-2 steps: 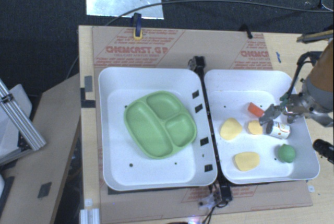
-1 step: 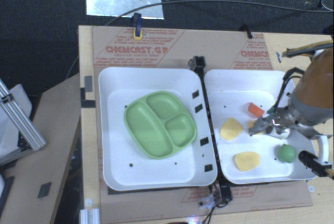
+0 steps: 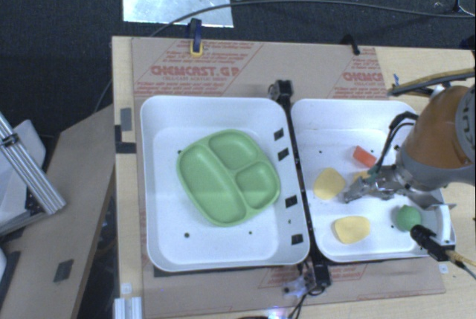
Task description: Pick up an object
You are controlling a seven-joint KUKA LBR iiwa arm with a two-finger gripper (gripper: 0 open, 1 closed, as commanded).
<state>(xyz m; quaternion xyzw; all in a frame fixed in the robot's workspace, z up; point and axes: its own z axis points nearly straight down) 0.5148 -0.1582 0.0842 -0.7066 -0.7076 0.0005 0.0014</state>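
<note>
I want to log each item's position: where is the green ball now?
The green ball lies in the right bin, near its lower right corner, right of the lower yellow piece and just below the gripper.

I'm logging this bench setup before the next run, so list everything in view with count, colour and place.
Bins: two, white, side by side on the bench.
Divided plate: one, light green, in the left bin.
Yellow pieces: two, in the right bin, one near its middle and one by its front edge.
Orange block: one, right bin, behind the gripper.
Ball: one, green, right bin, front right.
Clamp: one, blue and yellow, at the board's back edge.
Arm: one, grey and orange, over the right bin.
Gripper: one, beside the middle yellow piece.
</note>
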